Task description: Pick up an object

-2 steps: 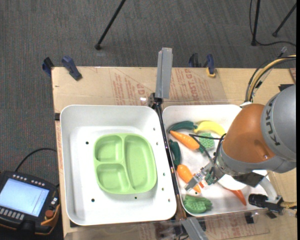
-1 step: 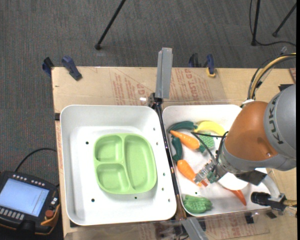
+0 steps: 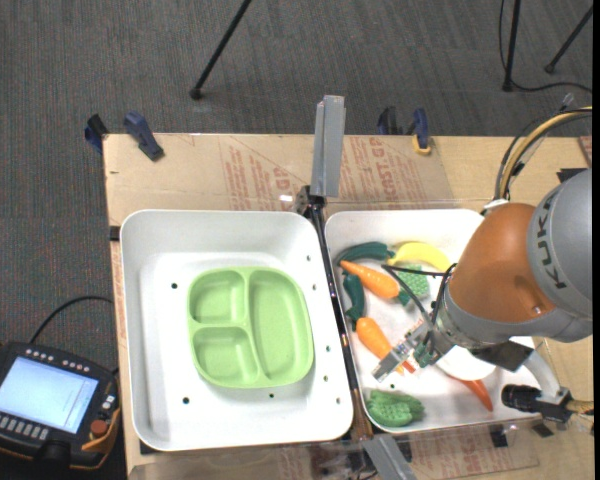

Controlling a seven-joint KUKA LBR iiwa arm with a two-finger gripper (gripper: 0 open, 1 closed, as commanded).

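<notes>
Orange carrot (image 3: 374, 337) lies in the right bin (image 3: 450, 216), its lower end touching the gripper (image 3: 398, 359); cannot tell whether the gripper is clenched or released. Second carrot (image 3: 372, 279) sits above, beside a banana (image 3: 422, 257). Green tray (image 3: 250, 327) rests in the left bin (image 3: 145, 298).

Two white bins (image 3: 140, 258), light green divided plate (image 3: 250, 326) in the left one, orange carrots (image 3: 372, 280) beside dark green pieces (image 3: 355, 293), yellow item (image 3: 422, 256), knobbly green item (image 3: 394, 407), brown cardboard surface (image 3: 230, 173) printed with red lettering, grey arm (image 3: 580, 248) banded orange.
</notes>
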